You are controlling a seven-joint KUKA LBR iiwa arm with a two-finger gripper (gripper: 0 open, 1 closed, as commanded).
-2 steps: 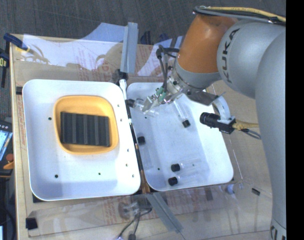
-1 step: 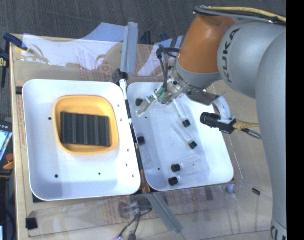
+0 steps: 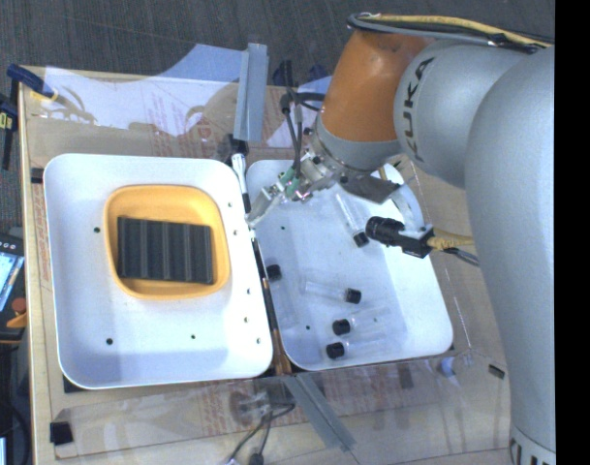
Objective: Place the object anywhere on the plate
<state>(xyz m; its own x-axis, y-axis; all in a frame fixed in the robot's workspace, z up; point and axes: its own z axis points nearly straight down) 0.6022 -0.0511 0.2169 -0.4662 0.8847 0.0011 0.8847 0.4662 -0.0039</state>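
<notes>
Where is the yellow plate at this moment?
In the camera view the yellow plate lies in the left white bin, slightly above its middle, with a dark ribbed block on it. The right bin stands beside it.

The wooden bench (image 3: 130,419) bears two white bins — left bin (image 3: 77,337), right bin (image 3: 420,327) — side by side, touching.

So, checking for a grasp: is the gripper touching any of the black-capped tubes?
Cannot tell. In the camera view the gripper is at the right bin's top-left corner, the tubes lower down; its fingertips are unclear.
</notes>
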